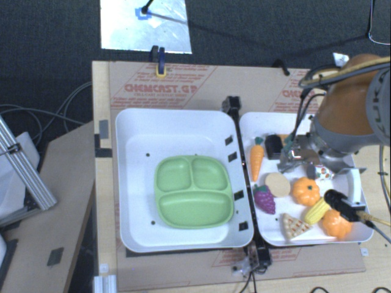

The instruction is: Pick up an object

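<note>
The gripper (295,155) is seen just right of the toy carrot (256,160) – open or shut cannot be told – nothing seen held.

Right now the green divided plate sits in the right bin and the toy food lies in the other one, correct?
Not quite: the camera view shows the green divided plate in the left bin. The toy food, such as the carrot, lies in the right bin.

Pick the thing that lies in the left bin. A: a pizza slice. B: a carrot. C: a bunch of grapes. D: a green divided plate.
D: the green plate lies alone in the left bin, while the toy foods sit in the right bin.
</note>
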Robot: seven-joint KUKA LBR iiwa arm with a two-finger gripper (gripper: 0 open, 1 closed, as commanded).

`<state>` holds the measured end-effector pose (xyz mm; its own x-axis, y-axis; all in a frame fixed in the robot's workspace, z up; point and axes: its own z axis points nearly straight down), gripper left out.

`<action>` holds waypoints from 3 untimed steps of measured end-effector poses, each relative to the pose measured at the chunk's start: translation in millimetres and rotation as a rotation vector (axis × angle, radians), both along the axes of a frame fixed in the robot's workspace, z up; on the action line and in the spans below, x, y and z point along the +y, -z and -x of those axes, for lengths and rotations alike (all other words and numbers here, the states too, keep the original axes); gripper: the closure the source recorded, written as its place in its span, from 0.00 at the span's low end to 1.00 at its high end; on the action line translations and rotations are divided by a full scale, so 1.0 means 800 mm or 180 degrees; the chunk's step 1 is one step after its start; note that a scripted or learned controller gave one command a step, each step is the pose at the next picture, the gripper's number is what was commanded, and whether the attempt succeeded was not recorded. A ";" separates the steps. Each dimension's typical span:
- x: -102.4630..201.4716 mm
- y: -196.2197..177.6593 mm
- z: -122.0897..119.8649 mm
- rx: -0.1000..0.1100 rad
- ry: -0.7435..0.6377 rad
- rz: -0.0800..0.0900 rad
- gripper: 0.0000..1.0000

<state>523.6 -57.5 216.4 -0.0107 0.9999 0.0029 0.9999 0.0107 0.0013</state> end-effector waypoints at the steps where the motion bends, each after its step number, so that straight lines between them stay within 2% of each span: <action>1: 0.067 -0.015 -0.013 -0.0004 0.0000 0.0002 1.00; 2: 0.127 -0.010 -0.004 0.0003 0.0005 0.0002 1.00; 3: 0.181 -0.004 -0.010 0.0001 0.0004 0.0003 1.00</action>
<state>531.3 87.1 219.6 -0.0093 1.0000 0.0021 1.0000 0.0093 0.0011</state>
